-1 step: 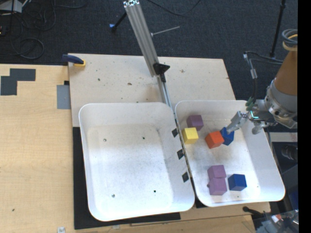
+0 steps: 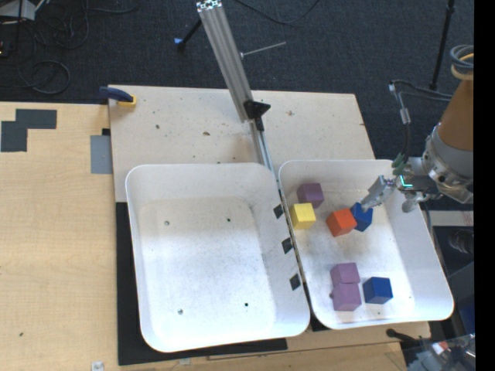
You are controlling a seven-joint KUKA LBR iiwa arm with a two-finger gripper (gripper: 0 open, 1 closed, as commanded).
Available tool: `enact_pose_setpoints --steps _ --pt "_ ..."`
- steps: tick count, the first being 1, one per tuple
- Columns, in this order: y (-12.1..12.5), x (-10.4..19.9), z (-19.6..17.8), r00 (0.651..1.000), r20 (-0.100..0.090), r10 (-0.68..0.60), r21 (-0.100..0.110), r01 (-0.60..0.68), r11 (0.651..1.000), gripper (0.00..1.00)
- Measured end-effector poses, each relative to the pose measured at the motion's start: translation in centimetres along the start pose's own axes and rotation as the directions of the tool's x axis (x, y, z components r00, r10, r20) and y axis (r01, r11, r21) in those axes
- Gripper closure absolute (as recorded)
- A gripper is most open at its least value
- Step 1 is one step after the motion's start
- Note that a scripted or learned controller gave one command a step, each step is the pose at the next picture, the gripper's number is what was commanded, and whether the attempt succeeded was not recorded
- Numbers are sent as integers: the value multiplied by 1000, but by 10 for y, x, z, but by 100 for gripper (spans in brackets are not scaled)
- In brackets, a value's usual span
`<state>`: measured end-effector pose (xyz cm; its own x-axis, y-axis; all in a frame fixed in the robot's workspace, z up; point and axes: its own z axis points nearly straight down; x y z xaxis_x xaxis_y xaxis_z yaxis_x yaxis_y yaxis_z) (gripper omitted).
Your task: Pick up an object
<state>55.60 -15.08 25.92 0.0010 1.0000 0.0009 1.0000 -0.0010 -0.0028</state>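
I have the end effector (image 2: 365,207) low in the right-hand shallow white plastic bin (image 2: 433,269), reaching in from the far right at a slant. Whether it is clenched, released or grasping anything I cannot tell; the tip is too small and sits against a small blue block (image 2: 362,217), which lies right at the tip and looks tilted, as though nudged or half lifted. I judge this block to be the target, since the arm is angled straight at it.

Touching that block, just beyond the tip to the left, is an orange-red cube (image 2: 341,222); its closeness could get in the way of a clean grip. Further left of the tip stand a yellow cube (image 2: 303,216) and, just behind it, a purple cube (image 2: 310,192), both near the bin's dividing wall. Well below the tip, toward the near rim, two purple cubes (image 2: 345,286) sit touching one another, with a second blue cube (image 2: 377,289) just beside them.

The other white bin (image 2: 155,207) lies far to the left of the tip, on the pale surface (image 2: 186,122).
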Motion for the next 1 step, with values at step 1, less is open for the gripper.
enact_pose_setpoints --steps 1 --pt "-1 0 65 1000 -1 0 7 0 1000 0"
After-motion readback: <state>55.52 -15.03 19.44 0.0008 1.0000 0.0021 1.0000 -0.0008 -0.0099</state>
